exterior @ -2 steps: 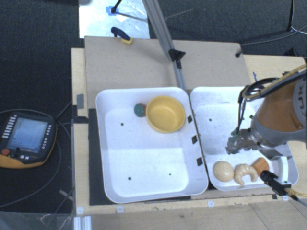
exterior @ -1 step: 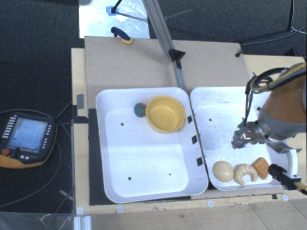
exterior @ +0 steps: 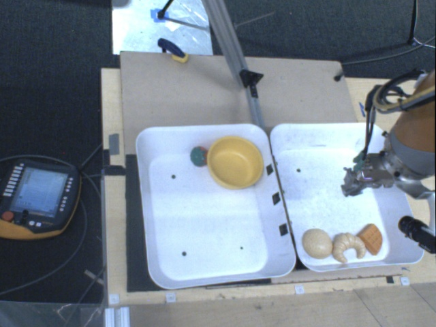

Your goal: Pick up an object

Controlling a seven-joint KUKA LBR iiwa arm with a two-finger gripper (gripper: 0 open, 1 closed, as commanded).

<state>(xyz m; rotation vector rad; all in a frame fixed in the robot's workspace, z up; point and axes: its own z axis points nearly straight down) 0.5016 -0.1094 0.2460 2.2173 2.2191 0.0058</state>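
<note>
My gripper [exterior: 354,182] hangs over the right side of the right bin [exterior: 306,142], above bare bin floor. Nothing shows between its fingers. Along the near edge of that bin lie a beige round bun [exterior: 317,242], a pale croissant [exterior: 347,246] and an orange waffle-like piece [exterior: 371,238], all below and slightly left of the gripper. In the left bin [exterior: 157,203] a yellow bowl [exterior: 235,162] sits at the far right corner, with a small dark green ball [exterior: 198,156] touching its left side.
A metal pole [exterior: 235,53] slants over the board behind the bins. A teach pendant [exterior: 34,196] lies on the floor at the left. A blue and yellow clamp [exterior: 172,49] grips the board's far edge. Cables loop near the arm at right.
</note>
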